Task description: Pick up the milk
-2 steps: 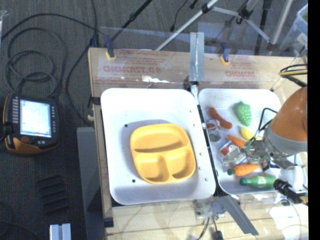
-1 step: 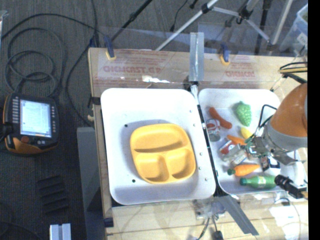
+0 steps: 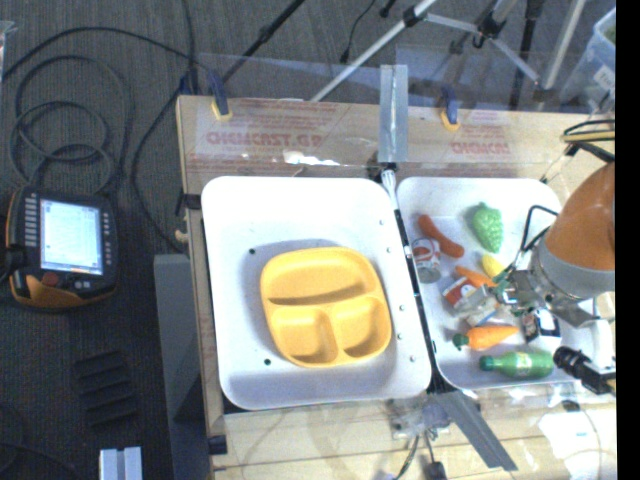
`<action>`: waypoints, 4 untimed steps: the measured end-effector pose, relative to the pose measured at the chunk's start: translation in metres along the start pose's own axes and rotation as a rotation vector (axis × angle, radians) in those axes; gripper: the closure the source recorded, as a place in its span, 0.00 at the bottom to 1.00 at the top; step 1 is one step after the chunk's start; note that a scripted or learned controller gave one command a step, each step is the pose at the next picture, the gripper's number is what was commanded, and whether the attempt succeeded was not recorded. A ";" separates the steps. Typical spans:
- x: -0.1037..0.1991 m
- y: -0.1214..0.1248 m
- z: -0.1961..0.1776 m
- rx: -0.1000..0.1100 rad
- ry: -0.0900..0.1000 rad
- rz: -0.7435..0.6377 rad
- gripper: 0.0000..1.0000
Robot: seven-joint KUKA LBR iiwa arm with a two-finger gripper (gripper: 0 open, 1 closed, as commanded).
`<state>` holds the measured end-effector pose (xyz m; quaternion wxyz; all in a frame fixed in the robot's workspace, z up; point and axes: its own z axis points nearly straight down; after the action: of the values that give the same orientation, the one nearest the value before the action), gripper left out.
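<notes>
on the bench, two white bins sit side by side. left bin (image 3: 230,268) holds a yellow divided tray (image 3: 325,305), roughly centred, three compartments, nothing in them.

right bin (image 3: 440,193) carries the clutter: red sausage-like piece (image 3: 440,234) near the upper left, green leafy toy (image 3: 488,226) toward the top, small yellow piece (image 3: 492,265) below it, a clear cup (image 3: 427,260) against the left wall, carrot (image 3: 490,337) low down, green bottle (image 3: 518,364) lying on its side along the near wall just below the carrot.

milk (image 3: 462,290): best guess is the small red-and-white carton in the middle of the right bin, between cup and carrot; too small to be certain.

arm comes in from the right, orange band (image 3: 590,230) over the bin's right edge. gripper (image 3: 520,293) is low over the bin's middle-right, just beside the carton. can't tell how it's set, too blurred and mixed with the items, and can't tell if it touches anything.

tablet-style pendant (image 3: 62,243) lies on the floor to the left, cables looping above it.
</notes>
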<state>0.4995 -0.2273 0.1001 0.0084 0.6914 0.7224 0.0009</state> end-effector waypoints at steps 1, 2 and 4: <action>0.065 -0.011 -0.091 0.015 0.013 -0.151 1.00; 0.004 -0.015 -0.019 0.012 0.014 -0.477 1.00; 0.045 -0.011 -0.105 0.010 0.015 -0.544 0.00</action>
<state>0.4848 -0.1820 0.2049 -0.0002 0.4720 0.8816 0.0002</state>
